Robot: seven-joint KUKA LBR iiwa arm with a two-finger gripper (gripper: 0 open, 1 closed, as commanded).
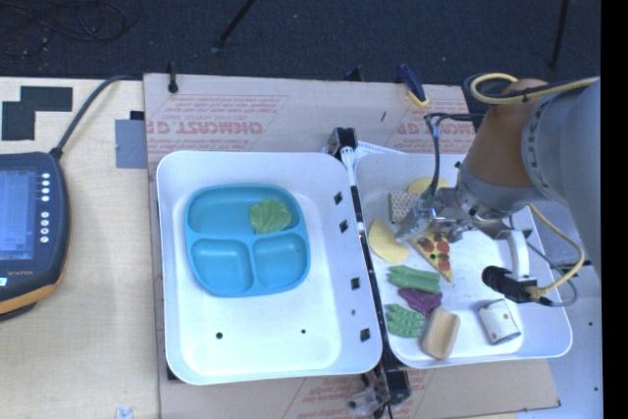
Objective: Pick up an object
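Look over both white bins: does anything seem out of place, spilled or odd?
Nothing looks spilled or damaged. The toy foods, including a pizza slice and a tan bread roll, crowd the right white bin, while a single green leafy piece lies in the blue divided plastic tray. The hand hovers over the pile.

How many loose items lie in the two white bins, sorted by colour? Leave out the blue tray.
Green: 3, a leaf in the tray, a pod and a ridged piece.
Yellow: 1, a slice.
Purple: 1, a piece.
Tan: 1, a bread roll.
Mixed: 1, a pizza wedge.
White: 1, a block.
Total: 8; things under the arm are hidden.
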